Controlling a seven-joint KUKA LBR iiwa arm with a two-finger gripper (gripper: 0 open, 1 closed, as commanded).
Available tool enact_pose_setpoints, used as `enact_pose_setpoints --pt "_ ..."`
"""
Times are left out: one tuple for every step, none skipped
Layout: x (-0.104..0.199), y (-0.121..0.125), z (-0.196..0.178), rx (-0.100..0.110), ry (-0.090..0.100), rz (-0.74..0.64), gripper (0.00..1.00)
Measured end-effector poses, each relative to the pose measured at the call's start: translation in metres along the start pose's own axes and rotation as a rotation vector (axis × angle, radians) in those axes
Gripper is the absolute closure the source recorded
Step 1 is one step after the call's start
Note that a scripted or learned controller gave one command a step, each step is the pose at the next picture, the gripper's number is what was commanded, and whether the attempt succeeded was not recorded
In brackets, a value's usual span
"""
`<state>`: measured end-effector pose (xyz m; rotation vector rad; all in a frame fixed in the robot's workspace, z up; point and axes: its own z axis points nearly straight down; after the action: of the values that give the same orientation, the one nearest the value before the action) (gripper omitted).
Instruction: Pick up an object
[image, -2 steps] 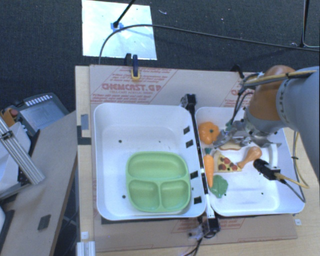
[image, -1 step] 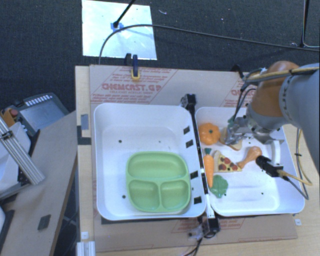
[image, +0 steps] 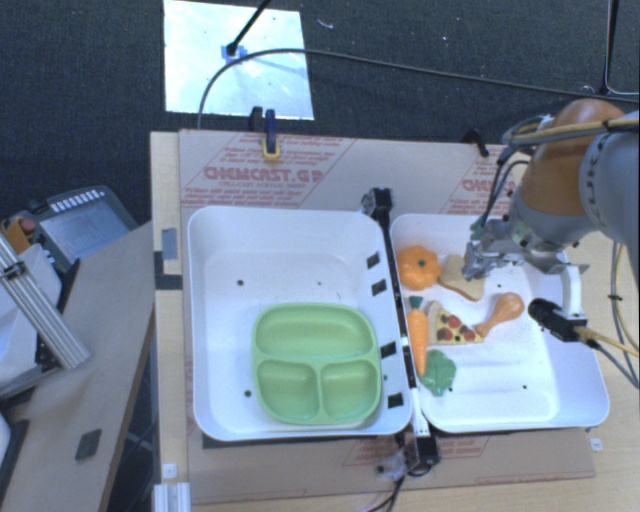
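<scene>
The right bin (image: 575, 395) holds several toy foods: an orange pumpkin (image: 418, 266), a tan bread-like piece (image: 460, 283), a drumstick (image: 499, 311), a pizza slice (image: 456, 329), a carrot (image: 417, 337) and a green broccoli (image: 438, 370). My gripper (image: 478, 263) hangs low over the bin's back part. It sits right above the tan piece's far edge, just right of the pumpkin. The gripper's body hides part of the tan piece.
The left bin (image: 225, 250) carries a green three-compartment plate (image: 318, 362) at its front. A black divider clamp (image: 382, 205) runs between the bins. A black cable fitting (image: 552, 317) hangs off the arm over the right bin's right side.
</scene>
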<state>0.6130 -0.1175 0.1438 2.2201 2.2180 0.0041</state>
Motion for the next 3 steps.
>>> enact_pose_setpoints --pt "-0.001 0.005 -0.064 -0.003 -0.001 -0.004 1.00" --pt "-0.003 0.004 -0.108 -0.002 0.000 -0.005 1.00" --pt "0.045 0.016 -0.112 0.001 0.001 -0.009 1.00"
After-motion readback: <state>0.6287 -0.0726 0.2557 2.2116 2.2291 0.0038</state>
